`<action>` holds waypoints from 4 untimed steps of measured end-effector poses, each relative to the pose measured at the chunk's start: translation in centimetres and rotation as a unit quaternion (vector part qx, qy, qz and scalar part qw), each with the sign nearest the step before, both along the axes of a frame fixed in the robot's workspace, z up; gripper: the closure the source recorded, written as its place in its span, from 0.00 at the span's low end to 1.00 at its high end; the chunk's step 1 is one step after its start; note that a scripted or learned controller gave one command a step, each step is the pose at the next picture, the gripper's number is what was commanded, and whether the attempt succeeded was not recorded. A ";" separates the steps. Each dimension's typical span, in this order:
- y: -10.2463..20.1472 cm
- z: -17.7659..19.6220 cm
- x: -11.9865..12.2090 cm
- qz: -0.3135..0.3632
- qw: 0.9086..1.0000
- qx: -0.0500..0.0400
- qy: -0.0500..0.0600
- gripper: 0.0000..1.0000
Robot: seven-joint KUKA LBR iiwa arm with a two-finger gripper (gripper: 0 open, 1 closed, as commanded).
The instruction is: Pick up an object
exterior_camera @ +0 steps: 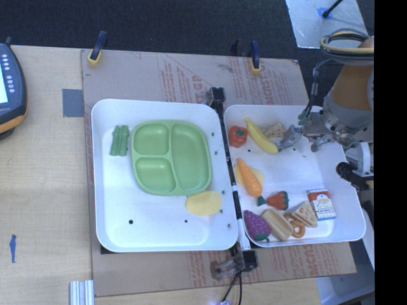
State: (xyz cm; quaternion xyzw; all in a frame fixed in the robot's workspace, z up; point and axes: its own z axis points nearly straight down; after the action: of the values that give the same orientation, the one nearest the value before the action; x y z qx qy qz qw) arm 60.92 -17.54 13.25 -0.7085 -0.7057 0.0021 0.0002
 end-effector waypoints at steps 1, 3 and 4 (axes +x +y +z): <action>3.3 -4.2 4.7 0.006 1.000 0.002 0.003 0.00; 2.2 -4.1 4.7 0.007 1.000 0.002 0.003 0.00; -0.2 -1.3 -9.1 0.001 1.000 0.002 0.005 0.00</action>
State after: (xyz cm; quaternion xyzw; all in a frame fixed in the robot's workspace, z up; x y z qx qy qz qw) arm 51.81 -17.78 12.00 -0.7078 -0.7064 0.0040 0.0053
